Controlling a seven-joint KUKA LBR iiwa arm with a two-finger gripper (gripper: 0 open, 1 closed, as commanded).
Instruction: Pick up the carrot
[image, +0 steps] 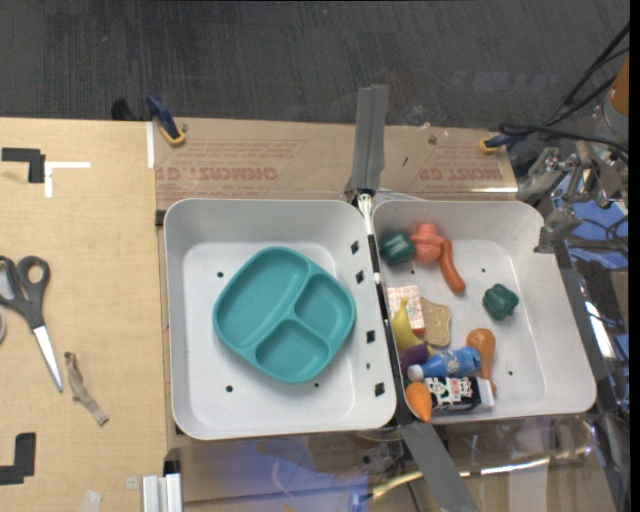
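The carrot (418, 400) is a small orange tapered piece lying in the front left corner of the right bin (530, 385). It touches a black-and-white carton (462, 392) and lies just below a blue bottle (448, 364). The gripper (556, 212) hangs over the far right rim of the right bin, well away from the carrot, with cables and metal parts around it. Nothing shows in its grasp.
The right bin also holds a green piece (396, 248), a salmon toy (428, 240), an orange sausage shape (451, 270), a dark green piece (500, 299), a banana (403, 326) and an orange piece (481, 343). A teal divided plate (285, 314) lies in the left bin. Scissors (30, 300) lie on the bench.
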